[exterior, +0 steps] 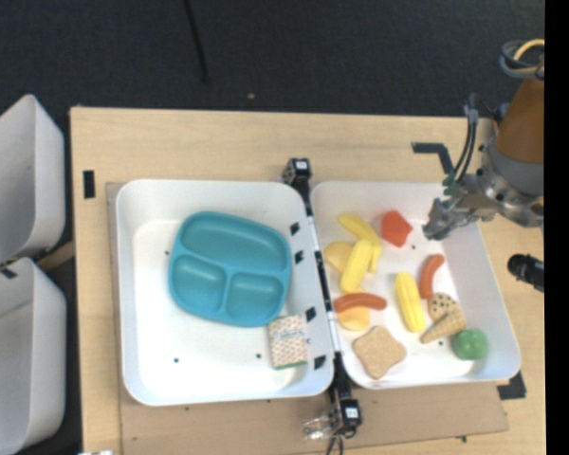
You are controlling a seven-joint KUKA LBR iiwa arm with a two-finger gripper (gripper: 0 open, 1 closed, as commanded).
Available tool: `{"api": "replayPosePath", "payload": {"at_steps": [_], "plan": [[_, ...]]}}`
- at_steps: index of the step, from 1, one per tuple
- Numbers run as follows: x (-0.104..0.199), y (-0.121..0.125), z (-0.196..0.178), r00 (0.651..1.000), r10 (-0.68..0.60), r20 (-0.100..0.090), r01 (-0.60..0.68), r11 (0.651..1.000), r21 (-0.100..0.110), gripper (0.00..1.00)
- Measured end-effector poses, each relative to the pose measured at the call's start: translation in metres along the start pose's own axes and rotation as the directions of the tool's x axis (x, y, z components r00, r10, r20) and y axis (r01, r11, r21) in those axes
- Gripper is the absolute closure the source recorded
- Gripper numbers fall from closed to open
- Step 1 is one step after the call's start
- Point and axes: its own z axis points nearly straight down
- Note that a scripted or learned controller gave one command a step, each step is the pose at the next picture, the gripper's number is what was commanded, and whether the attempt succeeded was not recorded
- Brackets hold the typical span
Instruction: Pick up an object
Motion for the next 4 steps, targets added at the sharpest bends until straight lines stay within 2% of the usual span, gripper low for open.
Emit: {"api": "replayPosePath", "payload": {"at_steps": [1, 2, 3, 4], "plan": [[0.059, 0.017, 0.003, 1.000, -0.002, -0.001, 0.002, 1.000, -0.001, 1.00], [0.113, 0.037, -0.013, 1.000, -0.002, -0.001, 0.002, 1.000, -0.002, 1.00], [0.138, 0.051, -0.018, 1.000, 0.001, 0.000, -0.001, 1.000, -0.002, 1.00], [0.138, 0.047, 0.002, 1.000, 0.005, 0.002, -0.005, 1.000, 0.001, 1.00]]}}
